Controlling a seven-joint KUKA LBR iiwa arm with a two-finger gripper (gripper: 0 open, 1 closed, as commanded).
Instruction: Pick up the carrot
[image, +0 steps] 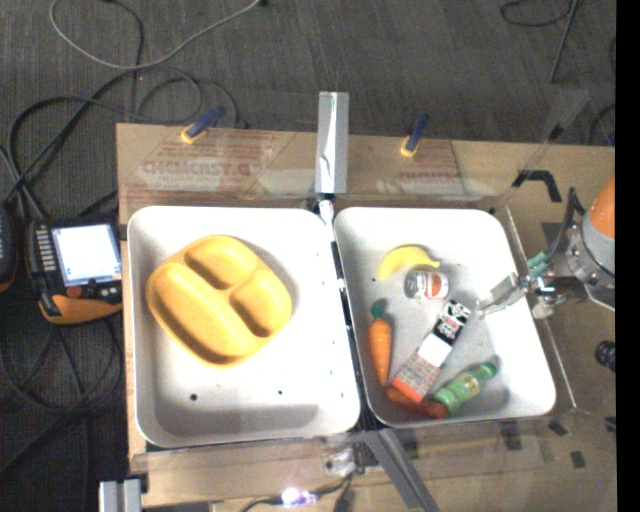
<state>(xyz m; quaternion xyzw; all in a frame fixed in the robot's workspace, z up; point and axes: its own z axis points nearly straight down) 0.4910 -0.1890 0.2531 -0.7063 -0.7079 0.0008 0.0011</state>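
A: Where's your orange carrot with the green top (380, 343)?

B: Right white bin (520, 262), left side, lying just beside the red-and-white carton (431, 355).

A: Metal two-finger gripper (503, 293)?

B: Over the bin's right edge, well apart from the carrot. Can't tell its state.

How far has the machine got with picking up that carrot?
Nothing looks done yet. The carrot lies untouched in the right bin, next to a long carton and below a banana. In hand: the tool hangs over the bin's right side, well apart from the carrot. Left: moving across, lowering, gripping and lifting.
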